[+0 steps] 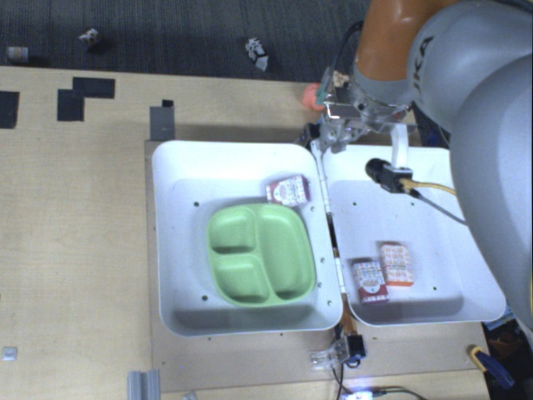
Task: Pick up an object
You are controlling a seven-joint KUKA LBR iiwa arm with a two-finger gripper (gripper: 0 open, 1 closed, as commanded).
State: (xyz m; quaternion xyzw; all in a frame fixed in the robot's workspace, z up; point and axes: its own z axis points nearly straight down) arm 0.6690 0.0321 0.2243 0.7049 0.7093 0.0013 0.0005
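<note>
Two white bins (166, 223) on my bench: one green tray (260, 253), three packets (288, 191). I can't tell the claw's (340, 136) spread.

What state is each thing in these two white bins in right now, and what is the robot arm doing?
Green tray: lying flat in the left bin, right way up.
Packet: loose beside the tray's far edge.
Two packets: lying side by side in the right bin.
Gripper: above the bins' far edge.
</note>
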